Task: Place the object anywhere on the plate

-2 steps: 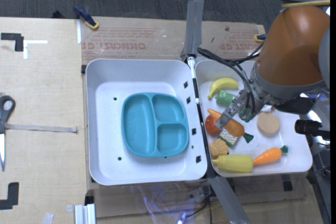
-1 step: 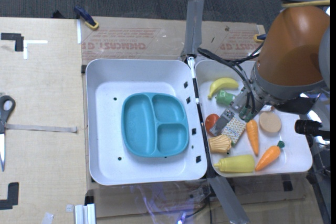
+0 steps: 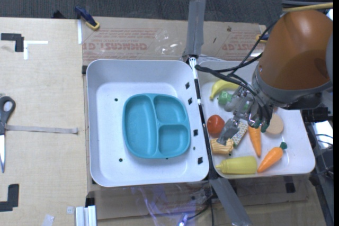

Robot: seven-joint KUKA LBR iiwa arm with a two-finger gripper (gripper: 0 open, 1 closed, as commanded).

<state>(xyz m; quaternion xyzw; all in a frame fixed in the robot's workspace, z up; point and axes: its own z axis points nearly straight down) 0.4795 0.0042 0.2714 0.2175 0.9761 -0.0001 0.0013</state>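
- So the teal plate [image 3: 157, 125] sits in the left bin [image 3: 100, 114] with all three compartments bare. Nothing has landed on it yet, so I'd say the placing part isn't done.
- All the toy food is over in the right bin [image 3: 296, 164]: a banana [image 3: 222, 87] at 12 o'clock, a tomato [image 3: 215, 124] at 9, a yellow squash [image 3: 236, 165] down at 6, two carrots [image 3: 255, 140] [image 3: 271, 158] around 5 o'clock, and a tan disc [image 3: 275, 125] at 3.
- Which one is "the object" isn't obvious from here. My guess is whatever lies under the tool, near the grey speckled piece [image 3: 238, 132] and the corn-looking thing [image 3: 221, 146] in the middle of that bin.
- The arm [image 3: 294, 55] comes in from 3 o'clock, its big orange band looming over the right bin, wrist pointed straight down.
- The gripper [image 3: 241, 114] is low in the pile, just beside the tomato and the upright carrot.
- Honestly can't tell if the jaws are spread or pinching anything, too much clutter and wiring there.
- Left to do, as I see it: get a solid grab, lift, carry toward 9 o'clock over the divider, drop on the plate.
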